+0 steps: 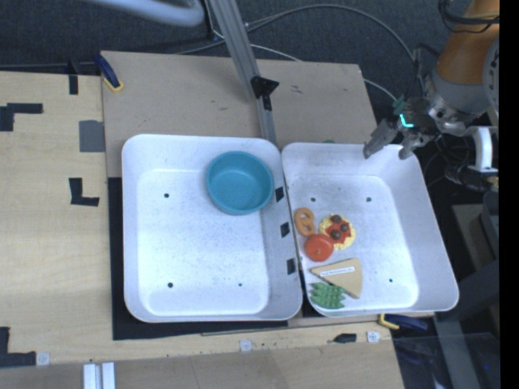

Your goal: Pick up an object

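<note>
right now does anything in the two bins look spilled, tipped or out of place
Nothing stands out. The blue bowl sits upright in the left bin. The small food items, a pretzel, tomato and cheese wedge, lie clustered at the right bin's left side. The gripper is over that bin's far rim, holding nothing.

The worktop [49, 241] is a pale wood-coloured surface with black tape marks along its left part. A lighter tan board [178, 96] lies on it at the back, with a black mat [117, 327] showing beneath the bins at the front left. Two shallow white bins sit side by side, touching: the left bin [162, 290] and the right bin [422, 241]. A slanted grey metal post [243, 55] meets the worktop just behind their joint.
</note>
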Robot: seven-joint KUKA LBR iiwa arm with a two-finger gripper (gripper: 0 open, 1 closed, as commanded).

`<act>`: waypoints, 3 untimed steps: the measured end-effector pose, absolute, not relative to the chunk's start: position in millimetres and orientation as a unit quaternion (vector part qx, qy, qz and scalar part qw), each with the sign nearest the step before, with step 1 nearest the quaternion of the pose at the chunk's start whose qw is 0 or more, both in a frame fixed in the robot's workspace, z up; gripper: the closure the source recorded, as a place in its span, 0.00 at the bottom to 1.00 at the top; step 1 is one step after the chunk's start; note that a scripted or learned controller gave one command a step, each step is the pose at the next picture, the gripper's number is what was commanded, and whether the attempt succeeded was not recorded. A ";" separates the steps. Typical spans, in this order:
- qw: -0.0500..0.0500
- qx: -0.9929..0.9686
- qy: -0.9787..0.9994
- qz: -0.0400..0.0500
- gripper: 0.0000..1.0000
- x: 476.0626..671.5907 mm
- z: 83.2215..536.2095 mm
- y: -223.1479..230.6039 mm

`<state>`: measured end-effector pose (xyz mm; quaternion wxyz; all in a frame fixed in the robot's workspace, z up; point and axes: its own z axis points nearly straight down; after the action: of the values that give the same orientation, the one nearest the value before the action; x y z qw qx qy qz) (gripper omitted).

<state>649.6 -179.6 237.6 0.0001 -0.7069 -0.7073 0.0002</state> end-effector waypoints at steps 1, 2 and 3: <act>0.000 -0.707 -0.707 0.000 0.00 649.6 237.5 -179.6; 0.002 -0.707 -0.707 0.001 0.00 648.9 190.1 -170.5; 0.003 -0.707 -0.707 0.002 0.00 653.9 129.0 -172.2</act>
<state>653.9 -172.2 129.0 0.0025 -0.7069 -0.7073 0.0018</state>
